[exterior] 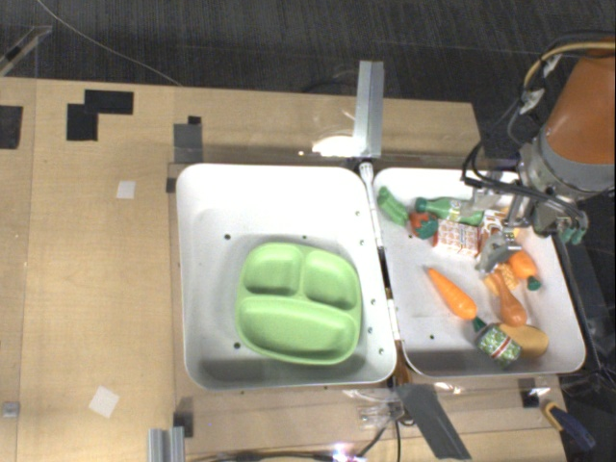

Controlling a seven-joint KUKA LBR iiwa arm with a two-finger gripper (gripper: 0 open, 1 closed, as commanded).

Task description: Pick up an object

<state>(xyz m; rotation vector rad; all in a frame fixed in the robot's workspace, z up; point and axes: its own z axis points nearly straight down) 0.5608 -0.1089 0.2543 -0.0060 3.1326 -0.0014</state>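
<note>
The gripper (498, 250) is hanging low over the right bin (576, 354) at about 2 o'clock, among 2 carrots (452, 294) and bottles, likely seeking one. Whether its claw is wide or narrow, I cannot tell.

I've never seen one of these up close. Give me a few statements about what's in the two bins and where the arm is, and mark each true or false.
1. A green divided tray lies in the left bin. True.
2. The green tray is piled with toys. False: its compartments hold nothing.
3. An orange carrot lies in the right bin. True.
4. The arm's gripper hovers over the left bin. False: it is over the right bin, among the small toys.
5. The two bins stand far apart. False: they sit side by side, edges meeting.
</note>
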